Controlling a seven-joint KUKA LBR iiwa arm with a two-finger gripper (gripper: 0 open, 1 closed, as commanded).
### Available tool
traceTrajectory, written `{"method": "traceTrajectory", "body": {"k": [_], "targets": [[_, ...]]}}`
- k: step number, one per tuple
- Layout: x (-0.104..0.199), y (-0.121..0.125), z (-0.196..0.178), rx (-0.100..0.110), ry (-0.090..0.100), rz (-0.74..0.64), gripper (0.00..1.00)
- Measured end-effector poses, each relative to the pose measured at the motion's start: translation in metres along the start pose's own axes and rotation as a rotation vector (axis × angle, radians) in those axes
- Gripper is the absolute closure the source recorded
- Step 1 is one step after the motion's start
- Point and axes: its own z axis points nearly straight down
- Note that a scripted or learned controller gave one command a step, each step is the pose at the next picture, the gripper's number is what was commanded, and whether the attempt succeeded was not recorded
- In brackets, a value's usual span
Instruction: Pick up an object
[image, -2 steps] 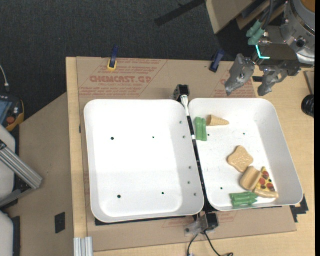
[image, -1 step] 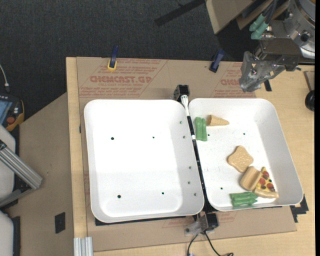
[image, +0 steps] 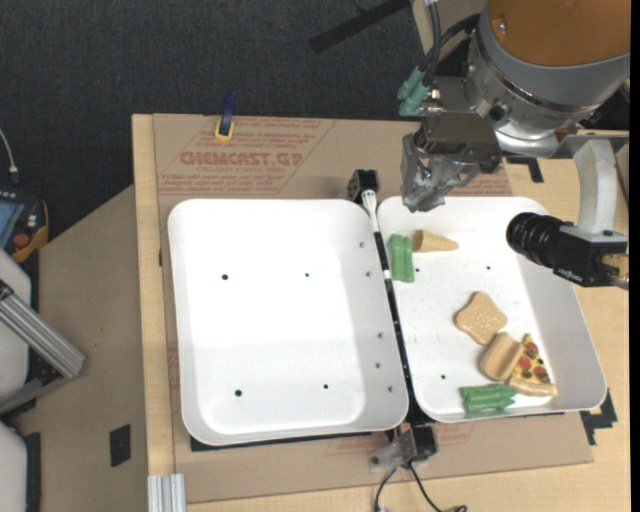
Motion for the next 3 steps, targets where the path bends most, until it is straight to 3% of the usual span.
{"method": "traceTrajectory", "body": {"k": [1,2,3], "targets": [[-0.14,0.0,0.005,-0.003,-0.001,0.011,1.0],[-0.136,0.0,0.005,-0.003,0.0,0.004,0.0],[-0.042,0.0,-0.009,-0.008,0.002,0.001,0.0]]}}
